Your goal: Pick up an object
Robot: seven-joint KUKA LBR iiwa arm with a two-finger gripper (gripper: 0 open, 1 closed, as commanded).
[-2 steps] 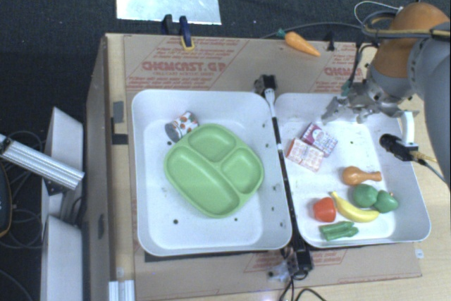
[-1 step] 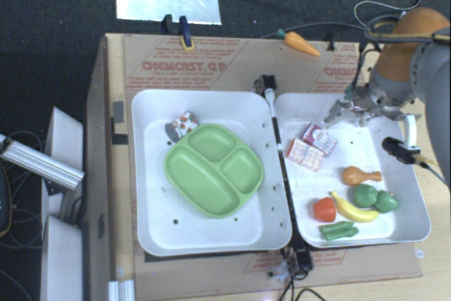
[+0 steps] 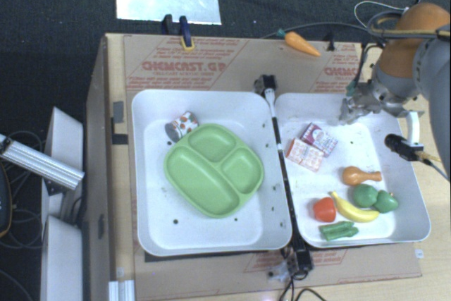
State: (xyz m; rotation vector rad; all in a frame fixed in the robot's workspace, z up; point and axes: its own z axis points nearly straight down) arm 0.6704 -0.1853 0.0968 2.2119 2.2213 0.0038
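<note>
My gripper [image 3: 350,111] hangs over the far part of the right bin [image 3: 412,218], with nothing visibly between its fingers. Below it in that bin lie two pink-and-white cartons [image 3: 312,146], an orange drumstick-shaped toy [image 3: 361,175], a green pepper [image 3: 374,198], a yellow banana [image 3: 354,211], a red tomato [image 3: 324,209] and a green pod [image 3: 338,229]. The cartons sit a little to the left of and nearer than the gripper.
The left bin [image 3: 156,222] holds a green divided plate [image 3: 213,168] and a small can [image 3: 182,127] lying at its far left. An orange carrot [image 3: 302,44] lies on the cardboard behind the bins. A black clamp [image 3: 267,85] sits at the divider's far end.
</note>
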